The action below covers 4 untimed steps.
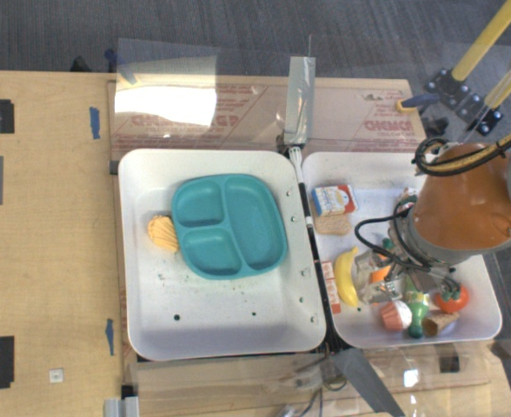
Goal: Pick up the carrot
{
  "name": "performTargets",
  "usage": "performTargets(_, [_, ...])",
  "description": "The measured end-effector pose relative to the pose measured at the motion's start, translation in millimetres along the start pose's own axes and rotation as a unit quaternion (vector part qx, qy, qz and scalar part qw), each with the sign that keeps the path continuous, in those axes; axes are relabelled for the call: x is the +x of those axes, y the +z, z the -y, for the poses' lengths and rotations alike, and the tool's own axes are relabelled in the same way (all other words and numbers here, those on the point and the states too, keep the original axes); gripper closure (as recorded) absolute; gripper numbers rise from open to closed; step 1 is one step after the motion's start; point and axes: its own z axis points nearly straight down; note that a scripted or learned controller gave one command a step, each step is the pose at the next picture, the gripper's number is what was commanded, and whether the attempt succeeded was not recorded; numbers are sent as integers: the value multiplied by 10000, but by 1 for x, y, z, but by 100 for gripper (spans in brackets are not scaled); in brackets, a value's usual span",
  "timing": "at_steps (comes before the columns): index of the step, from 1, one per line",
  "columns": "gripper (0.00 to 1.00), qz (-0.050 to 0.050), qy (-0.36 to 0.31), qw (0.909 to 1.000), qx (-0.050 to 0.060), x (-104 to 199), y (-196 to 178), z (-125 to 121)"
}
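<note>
Carrot (379,275) in right bin (486,320), amid toy clutter beside banana (347,278); directly under gripper (393,272), just left of orange wrist band; long axis unclear; grip state not discernible.

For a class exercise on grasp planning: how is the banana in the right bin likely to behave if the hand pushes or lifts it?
The banana looks like smooth moulded plastic, so probably stiff, light and a bit slippery. Its curved shape suggests it may pivot or rock when nudged. It lies crowded beside other toys near the right bin's left wall, so a push would likely jostle its neighbours.
</note>
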Motion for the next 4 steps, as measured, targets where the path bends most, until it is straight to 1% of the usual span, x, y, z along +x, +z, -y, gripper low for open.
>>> performTargets(1, [100,-9,-919,9958,-14,-50,-126,-42])
performTargets(2, [100,-54,-748,9972,-7,-17,-125,62])
performTargets(3, [0,-47,-783,9969,-20,-19,-125,58])
performTargets(4, [0,-36,-1342,9909,-27,-16,12,35])
